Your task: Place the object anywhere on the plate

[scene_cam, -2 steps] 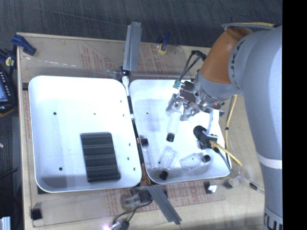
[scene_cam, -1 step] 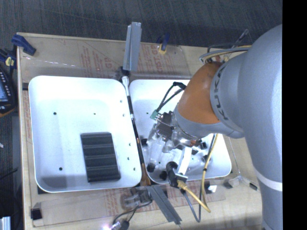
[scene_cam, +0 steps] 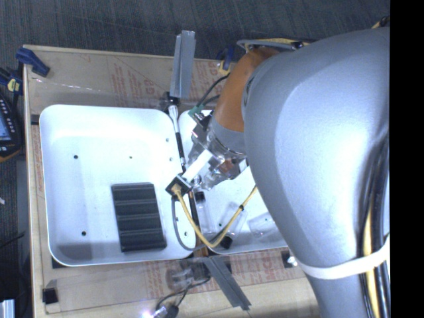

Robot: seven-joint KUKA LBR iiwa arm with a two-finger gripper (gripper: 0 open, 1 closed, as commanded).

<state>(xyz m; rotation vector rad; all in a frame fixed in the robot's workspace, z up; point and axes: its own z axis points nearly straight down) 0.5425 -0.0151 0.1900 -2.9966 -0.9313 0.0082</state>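
A dark ribbed rectangular plate [scene_cam: 138,216] lies flat in the left white bin [scene_cam: 73,177], toward its front right corner. My gripper [scene_cam: 207,172] hangs over the left part of the right bin [scene_cam: 255,238], just beyond the wall between the two bins and up and to the right of the plate. The arm's large grey body hides most of the right bin. Two small clear objects [scene_cam: 234,212] [scene_cam: 262,225] lie on the bin floor just below the gripper; their shape is hard to make out.
A grey metal bar [scene_cam: 183,63] stands at the back between the bins, and another bracket [scene_cam: 222,285] lies at the front. Blue clamps [scene_cam: 32,61] sit at the bench's back left corner.
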